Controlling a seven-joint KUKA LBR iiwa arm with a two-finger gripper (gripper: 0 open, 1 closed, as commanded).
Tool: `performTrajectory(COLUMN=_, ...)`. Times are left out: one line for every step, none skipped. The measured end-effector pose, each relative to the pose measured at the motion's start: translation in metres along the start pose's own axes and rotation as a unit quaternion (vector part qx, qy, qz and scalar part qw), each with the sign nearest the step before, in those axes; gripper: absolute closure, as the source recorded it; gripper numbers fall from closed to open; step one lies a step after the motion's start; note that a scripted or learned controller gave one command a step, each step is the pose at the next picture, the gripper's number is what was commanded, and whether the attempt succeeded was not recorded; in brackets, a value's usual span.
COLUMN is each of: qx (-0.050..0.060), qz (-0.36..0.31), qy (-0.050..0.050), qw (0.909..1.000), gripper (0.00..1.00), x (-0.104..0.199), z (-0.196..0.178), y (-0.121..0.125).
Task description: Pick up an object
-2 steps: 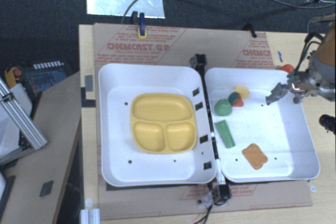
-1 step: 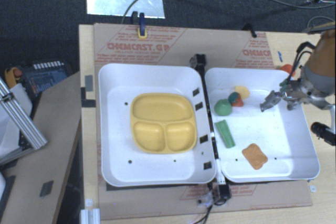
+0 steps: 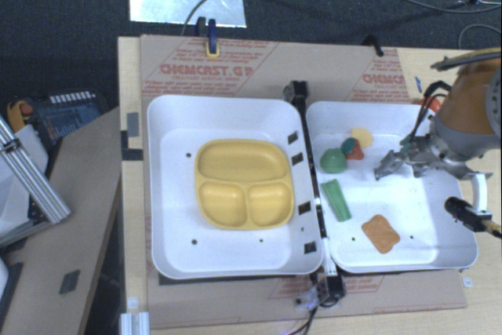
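My end effector [image 3: 386, 165] hangs over the right bin [image 3: 439, 255], metal grey and angular, tips pointing left toward the toys. Nothing sits between its tips; how wide it stands I cannot tell, the tips blur into one grey wedge. My wrist behind it is a rounded orange and grey mass, cut off by the right edge.

Right bin: shallow, glossy white plastic, rounded corners. In it, a flat green bar [image 3: 336, 199], long and tilted, near the left wall. Above it a round green ball-like piece [image 3: 332, 161], smooth. Just right of that a small cluster: an orange-red lump [image 3: 353, 150] touching a pale yellow piece [image 3: 362, 137]; shapes too small to make out. Lower down, a flat tan slab [image 3: 381, 233] with a rough, toast-like look and rounded corners, apart from the rest. All of these lie on the bin floor, left of and below my end effector, none touching it.

Left bin [image 3: 169, 247]: same white plastic, holding a matte yellow tray [image 3: 239, 183] with three compartments, one wide on top, two smaller below.

Both bins sit on brown cardboard [image 3: 259, 67] with red print, laid on the counter. A black clip strip [image 3: 307, 169] runs between the bins. A black part of my arm [image 3: 467, 213] overhangs the right bin's right rim, partly cut off.
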State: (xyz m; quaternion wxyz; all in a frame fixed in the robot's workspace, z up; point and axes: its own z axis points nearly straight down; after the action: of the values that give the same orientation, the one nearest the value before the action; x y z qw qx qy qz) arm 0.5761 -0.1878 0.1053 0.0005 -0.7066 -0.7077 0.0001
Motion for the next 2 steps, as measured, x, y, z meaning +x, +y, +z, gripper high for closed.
performTrajectory(qx=0.0, qz=0.0, qy=0.0, qw=1.0, gripper=0.0, x=0.0, z=0.021, y=0.001)
performTrajectory(qx=-0.003, qz=0.0, qy=-0.001, qw=1.0, gripper=1.0, x=0.0, z=0.01, y=0.002)
